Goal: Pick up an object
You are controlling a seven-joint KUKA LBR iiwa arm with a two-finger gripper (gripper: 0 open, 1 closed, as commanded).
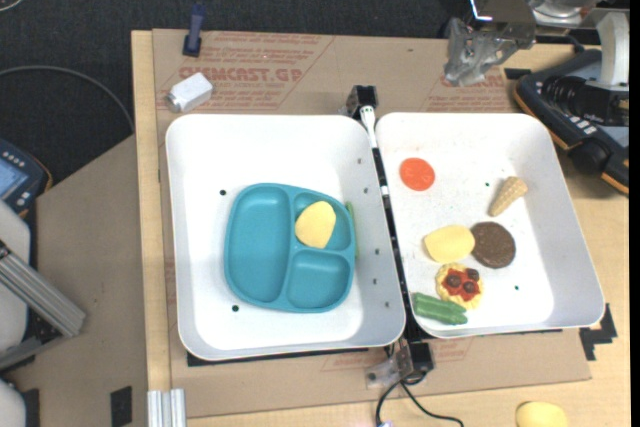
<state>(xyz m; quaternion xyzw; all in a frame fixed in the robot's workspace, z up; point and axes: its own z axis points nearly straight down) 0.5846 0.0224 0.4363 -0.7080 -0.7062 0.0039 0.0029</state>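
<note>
A cardboard sheet [300, 65] covers the bench and carries two white bins side by side. The left bin [190, 215] holds a teal divided plate [270, 250] with a yellow piece [316, 225] in its upper right compartment. The right bin [540, 145] has bare floor along its far edge; an orange disc [417, 174], cone [507, 195], yellow slice [448, 242], brown cookie [493, 245], pizza piece [461, 286] and green pod [440, 309] crowd toward its near edge. The gripper [470, 65] hangs beyond the right bin's far left corner, carrying nothing; its finger spread is unclear.
</note>
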